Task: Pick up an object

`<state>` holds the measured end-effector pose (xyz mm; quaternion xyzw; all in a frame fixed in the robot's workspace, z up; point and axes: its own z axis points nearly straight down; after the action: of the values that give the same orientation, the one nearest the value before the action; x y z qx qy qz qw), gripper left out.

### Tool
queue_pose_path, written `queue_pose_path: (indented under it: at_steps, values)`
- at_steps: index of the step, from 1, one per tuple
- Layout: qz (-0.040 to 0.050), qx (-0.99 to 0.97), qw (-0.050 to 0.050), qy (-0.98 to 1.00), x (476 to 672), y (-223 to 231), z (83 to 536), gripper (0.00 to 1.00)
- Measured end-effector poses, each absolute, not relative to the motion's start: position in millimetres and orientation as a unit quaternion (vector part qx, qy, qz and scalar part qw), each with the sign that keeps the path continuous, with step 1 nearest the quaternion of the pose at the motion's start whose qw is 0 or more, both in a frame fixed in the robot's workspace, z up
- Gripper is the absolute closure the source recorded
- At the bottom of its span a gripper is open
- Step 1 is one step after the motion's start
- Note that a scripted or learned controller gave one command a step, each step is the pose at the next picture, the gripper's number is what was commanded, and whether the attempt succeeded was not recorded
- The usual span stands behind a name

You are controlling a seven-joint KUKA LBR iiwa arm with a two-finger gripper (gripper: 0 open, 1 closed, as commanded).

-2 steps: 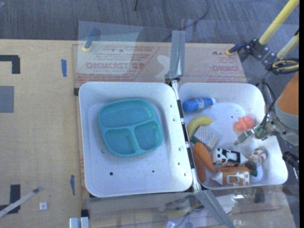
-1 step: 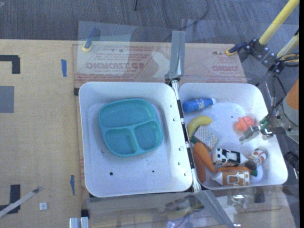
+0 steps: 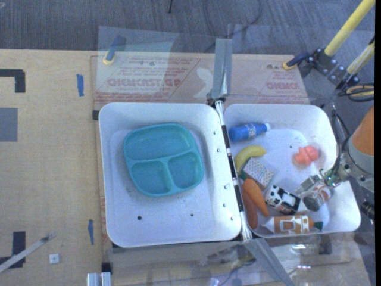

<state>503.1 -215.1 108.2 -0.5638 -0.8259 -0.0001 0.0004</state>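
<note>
The right bin holds a blue bottle, a yellow banana, a pink-orange lump, a checkered packet, an orange carrot, a black-and-white toy, an orange-and-white bottle and a small can. My gripper reaches in from the right, low over the bin's right side. It sits right above the small can and beside the black-and-white toy. Whether it touches the can is unclear.
The left bin holds a teal divided plate. A metal divider runs up from between the bins. Yellow-handled tools and cables lie beyond the right bin's far right corner. The arm's orange band hangs over the right rim.
</note>
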Motion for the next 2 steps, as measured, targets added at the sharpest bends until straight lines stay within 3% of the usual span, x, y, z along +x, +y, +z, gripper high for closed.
queue_pose_path:
  at_steps: [1, 2]
  values:
    - [-0.0048, -0.571, -0.004, -0.821, 488.4, -221.0, 88.7, 0.00]
    - [-0.0060, -0.573, -0.004, -0.820, 489.6, -222.7, 95.8, 1.00]
